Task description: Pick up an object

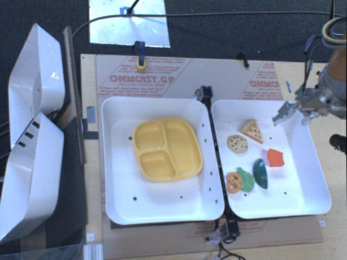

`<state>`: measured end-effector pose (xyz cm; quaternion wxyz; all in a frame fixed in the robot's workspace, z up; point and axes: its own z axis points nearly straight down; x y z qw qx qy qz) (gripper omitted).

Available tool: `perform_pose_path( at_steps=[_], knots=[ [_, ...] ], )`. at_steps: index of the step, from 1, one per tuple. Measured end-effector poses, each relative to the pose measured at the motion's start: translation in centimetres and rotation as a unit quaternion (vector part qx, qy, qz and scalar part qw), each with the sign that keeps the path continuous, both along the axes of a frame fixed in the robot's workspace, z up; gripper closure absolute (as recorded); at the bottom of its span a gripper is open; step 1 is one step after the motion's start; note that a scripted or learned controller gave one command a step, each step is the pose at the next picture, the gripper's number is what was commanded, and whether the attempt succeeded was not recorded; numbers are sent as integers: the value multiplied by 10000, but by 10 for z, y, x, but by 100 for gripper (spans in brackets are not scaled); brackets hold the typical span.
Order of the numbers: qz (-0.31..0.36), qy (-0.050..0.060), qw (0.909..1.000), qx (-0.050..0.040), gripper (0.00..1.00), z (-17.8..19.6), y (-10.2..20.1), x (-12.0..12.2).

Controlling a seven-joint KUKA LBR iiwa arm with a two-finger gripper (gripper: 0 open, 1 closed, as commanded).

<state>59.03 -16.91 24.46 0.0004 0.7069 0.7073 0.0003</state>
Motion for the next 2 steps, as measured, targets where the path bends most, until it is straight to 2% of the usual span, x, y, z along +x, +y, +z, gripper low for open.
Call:
perform_pose_path(
  at_steps=[1,2],
  knots=[
    [-223,-2,9998,1,0,12,28,7],
    [-431,-19,9991,-2,0,59,23,6]
  ],
)
